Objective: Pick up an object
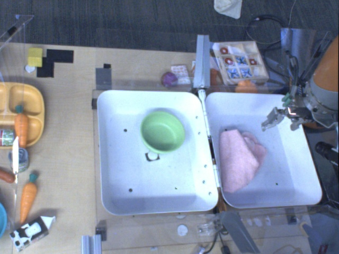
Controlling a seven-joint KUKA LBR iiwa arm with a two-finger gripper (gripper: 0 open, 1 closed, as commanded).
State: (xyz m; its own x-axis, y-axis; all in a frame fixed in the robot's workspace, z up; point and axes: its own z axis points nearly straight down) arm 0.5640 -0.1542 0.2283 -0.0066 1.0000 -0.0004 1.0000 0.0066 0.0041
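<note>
Cloth (239,160) lies below-left of gripper (280,118), apart.

Wooden bench (69,157), dark carpet floor (132,9)

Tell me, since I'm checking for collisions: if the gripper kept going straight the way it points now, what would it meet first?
The gripper points left and downward over the right bin. Going straight on, it would probably meet the pink cloth first, or the bin floor just before it; depth is unclear from this single view.

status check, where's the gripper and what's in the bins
Gripper open, above right bin, holding nothing. Pink cloth in right bin, left of gripper. Green bowl in left bin. Nothing blocking cloth.
</note>
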